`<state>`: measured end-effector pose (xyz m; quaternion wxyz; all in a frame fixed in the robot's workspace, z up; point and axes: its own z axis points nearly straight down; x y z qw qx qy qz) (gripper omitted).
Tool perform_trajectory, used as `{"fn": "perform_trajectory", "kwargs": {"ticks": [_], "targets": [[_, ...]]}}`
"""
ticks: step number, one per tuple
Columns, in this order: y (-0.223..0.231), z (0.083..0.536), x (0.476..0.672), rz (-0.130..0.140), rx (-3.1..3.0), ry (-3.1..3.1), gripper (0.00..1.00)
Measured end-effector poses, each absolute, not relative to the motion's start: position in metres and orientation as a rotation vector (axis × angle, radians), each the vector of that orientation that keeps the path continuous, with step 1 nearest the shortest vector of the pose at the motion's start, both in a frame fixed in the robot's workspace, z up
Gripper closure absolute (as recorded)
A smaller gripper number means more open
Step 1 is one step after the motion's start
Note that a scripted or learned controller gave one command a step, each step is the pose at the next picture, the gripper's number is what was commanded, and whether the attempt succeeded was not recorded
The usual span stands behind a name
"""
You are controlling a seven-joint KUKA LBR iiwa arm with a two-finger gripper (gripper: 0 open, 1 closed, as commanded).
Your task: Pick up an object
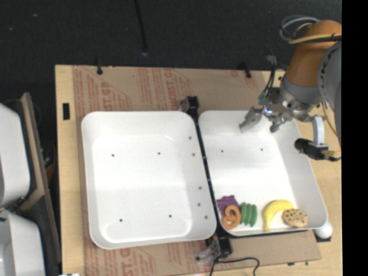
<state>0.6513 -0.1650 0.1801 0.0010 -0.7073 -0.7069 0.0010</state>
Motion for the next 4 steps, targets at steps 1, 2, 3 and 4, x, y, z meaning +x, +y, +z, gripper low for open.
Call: {"fn": "perform_trajectory", "kwargs": {"ticks": [1,2,3,4], "targets": [[-0.163,0.118,0.648,0.005,-2.219,-2.218,0.0],[-0.163,0.1,0.648,0.001,-2.222,-2.221,0.0],[-0.164,0.112,0.649,-0.002,-2.224,-2.223,1.0],[-0.167,0.176,0.651,-0.005,-2.226,-2.224,1.0]]}}
